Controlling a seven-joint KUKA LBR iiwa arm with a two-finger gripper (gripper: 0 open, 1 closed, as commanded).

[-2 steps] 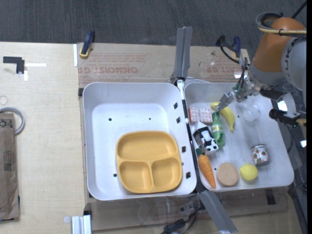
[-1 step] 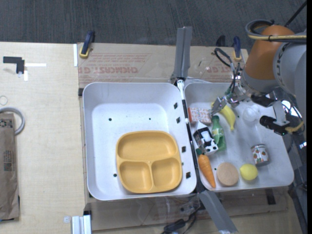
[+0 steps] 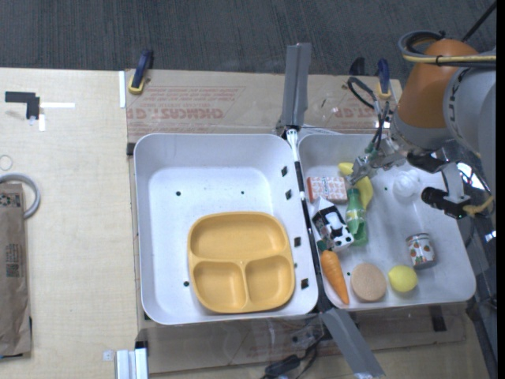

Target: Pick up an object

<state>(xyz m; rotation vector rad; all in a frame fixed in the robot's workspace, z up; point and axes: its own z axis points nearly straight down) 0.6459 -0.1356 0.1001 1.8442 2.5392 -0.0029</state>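
My gripper (image 3: 369,163) hangs low over the back of the right bin (image 3: 458,294), just right of a small yellow piece (image 3: 346,168) and above a yellow and green bottle-like toy (image 3: 356,214). Left of it lies a red and white packet (image 3: 326,187). A black and white toy (image 3: 333,227) sits below the packet. Along the bin's front lie an orange carrot (image 3: 334,275), a round tan disc (image 3: 368,283) and a yellow lemon (image 3: 402,279). A small printed can (image 3: 420,250) stands at the right. A pale clear object (image 3: 405,186) rests right of the gripper.
The left bin (image 3: 158,212) holds a yellow divided plate (image 3: 241,260). A grey bar (image 3: 297,85) runs back from the divider between the bins. The arm's orange band (image 3: 434,85) and grey body crowd the right bin's back right corner. Cardboard (image 3: 205,101) lies behind the bins.
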